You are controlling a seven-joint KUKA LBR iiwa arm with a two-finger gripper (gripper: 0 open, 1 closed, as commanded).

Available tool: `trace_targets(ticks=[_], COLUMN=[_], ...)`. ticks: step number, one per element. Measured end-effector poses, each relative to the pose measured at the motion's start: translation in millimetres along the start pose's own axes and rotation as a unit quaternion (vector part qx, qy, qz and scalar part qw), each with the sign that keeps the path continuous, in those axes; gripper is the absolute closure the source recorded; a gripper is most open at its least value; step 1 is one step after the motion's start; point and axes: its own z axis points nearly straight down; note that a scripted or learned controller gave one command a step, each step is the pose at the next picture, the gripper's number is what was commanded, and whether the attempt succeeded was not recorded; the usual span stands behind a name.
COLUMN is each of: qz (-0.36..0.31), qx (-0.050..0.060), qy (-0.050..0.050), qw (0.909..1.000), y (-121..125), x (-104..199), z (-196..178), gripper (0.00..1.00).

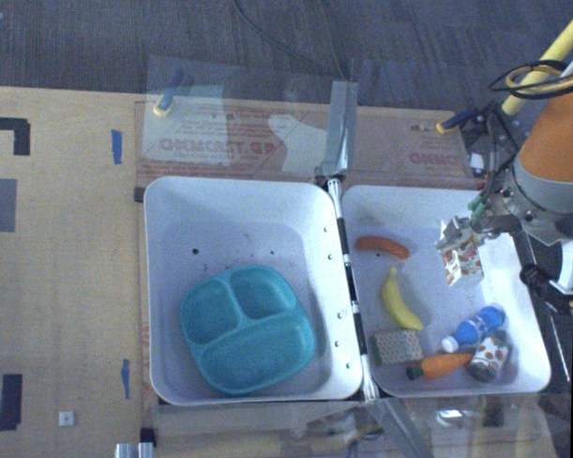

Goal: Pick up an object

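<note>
One end effector [476, 219] hangs over the right bin [535, 373]; we cannot tell its state. A small carton [462, 258] sits directly below, whether held we cannot say. We list beyond it a sausage [383, 245], banana [399, 302], carrot [443, 365] and blue bottle [478, 326]; the left bin [175, 210] keeps a teal tray [247, 327].
</note>
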Motion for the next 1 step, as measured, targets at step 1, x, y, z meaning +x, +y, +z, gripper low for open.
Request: trace_targets(ticks=[1], qz=[-0.121], qx=[-0.001], qy=[-0.001], qw=[0.9926], y=[29.3], x=[52.8], z=[-24.9], gripper=[1.0])
